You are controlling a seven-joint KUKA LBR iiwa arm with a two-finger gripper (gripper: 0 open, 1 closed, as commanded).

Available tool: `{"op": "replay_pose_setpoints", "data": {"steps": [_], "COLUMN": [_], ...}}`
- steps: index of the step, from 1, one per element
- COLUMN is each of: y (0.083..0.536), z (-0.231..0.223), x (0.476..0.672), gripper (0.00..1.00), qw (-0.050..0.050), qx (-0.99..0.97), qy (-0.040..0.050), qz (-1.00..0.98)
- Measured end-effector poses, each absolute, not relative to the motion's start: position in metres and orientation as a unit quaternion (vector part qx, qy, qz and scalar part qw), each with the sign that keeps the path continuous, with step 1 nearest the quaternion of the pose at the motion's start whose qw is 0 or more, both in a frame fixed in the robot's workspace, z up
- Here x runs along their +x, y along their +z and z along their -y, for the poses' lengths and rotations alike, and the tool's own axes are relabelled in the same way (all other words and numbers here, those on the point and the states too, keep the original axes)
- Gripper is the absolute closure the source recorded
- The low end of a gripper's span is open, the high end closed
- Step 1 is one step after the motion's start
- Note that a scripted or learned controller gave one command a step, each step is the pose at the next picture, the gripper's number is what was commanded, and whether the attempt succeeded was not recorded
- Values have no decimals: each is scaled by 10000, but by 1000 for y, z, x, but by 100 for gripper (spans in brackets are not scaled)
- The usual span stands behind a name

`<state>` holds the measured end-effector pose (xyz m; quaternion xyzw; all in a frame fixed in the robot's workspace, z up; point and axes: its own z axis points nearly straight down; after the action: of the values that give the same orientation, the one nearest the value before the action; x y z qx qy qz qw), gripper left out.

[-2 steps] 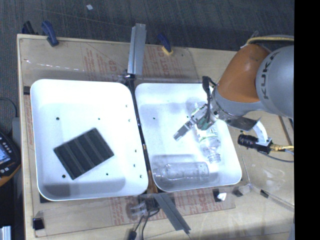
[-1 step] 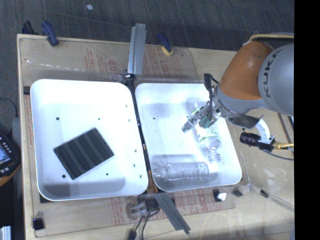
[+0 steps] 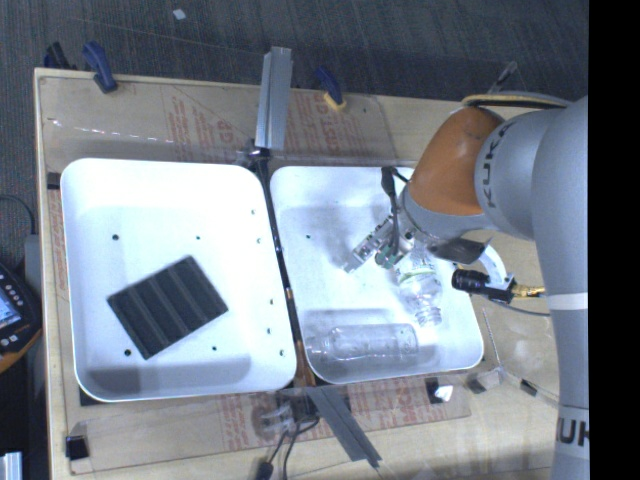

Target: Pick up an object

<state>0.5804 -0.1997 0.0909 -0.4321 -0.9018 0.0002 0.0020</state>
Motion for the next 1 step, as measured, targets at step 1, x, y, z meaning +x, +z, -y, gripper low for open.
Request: {"op": "replay_pose_setpoints", "data": {"steps": [1], "y": [101], "z": [171], "x": [573], "gripper": [100], "qw": [31], "qx": [-3958], "qy": [2], "qz": [9183]}}
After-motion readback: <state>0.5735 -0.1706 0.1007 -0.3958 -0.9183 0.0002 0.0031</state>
